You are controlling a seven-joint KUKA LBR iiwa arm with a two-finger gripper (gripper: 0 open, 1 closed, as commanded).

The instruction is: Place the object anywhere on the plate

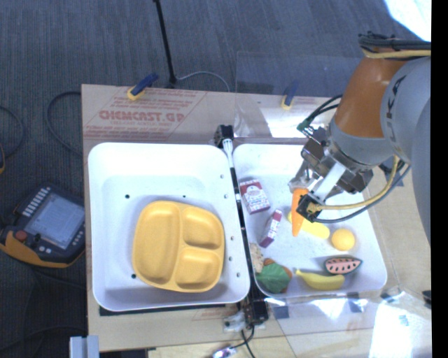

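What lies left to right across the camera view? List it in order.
Handheld controller → yellow plate → red-and-white carton → carrot → round yellow fruit.

Dark grey carpet (280, 28) covers the top and left of the frame. A thin black pole (164, 42) stands at top centre, and a handheld pendant (45, 225) lies at the left edge. Bright light (420, 14) glares at upper right. The brown bench board (140, 115) bears red lettering.
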